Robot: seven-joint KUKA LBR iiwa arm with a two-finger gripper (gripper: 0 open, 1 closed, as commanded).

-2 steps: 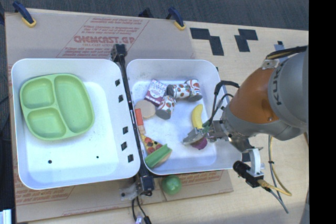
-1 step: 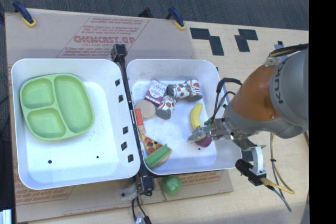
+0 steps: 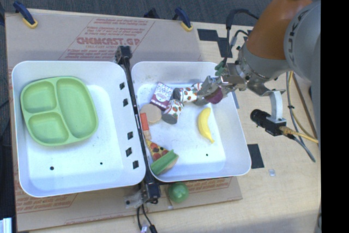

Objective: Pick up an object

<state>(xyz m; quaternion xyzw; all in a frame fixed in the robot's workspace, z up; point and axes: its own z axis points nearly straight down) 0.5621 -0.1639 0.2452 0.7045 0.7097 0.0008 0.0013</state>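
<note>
The bench [image 3: 272,172] carries two shallow white bins side by side on a sheet of printed cardboard [image 3: 109,35]. The left bin [image 3: 71,172] holds a green divided plate [image 3: 57,110] with three compartments, lying toward the bin's far left corner.

The right bin [image 3: 229,144] holds a loose group of objects. A yellow banana [image 3: 205,125] lies near the bin's right edge, roughly midway along it. A purple packet [image 3: 161,95] lies toward the far edge, with a small grey can [image 3: 172,111] just beside it, tilted on its side. A round tan item [image 3: 151,115] lies against the bin's left edge. A slice-shaped toy with red and green parts [image 3: 161,158] rests in the near left corner, overlapping the rim. A green ball-like object [image 3: 178,192] sits on the cardboard outside the bin, just past its near edge.

The arm reaches in over the right bin's far right corner. The gripper [image 3: 209,91] is low inside the bin, beside a dark maroon object [image 3: 216,97] and a spotted red-and-white item [image 3: 189,96]. Whether the fingers are spread or closed, and whether anything sits between them, cannot be determined from this view.
</note>
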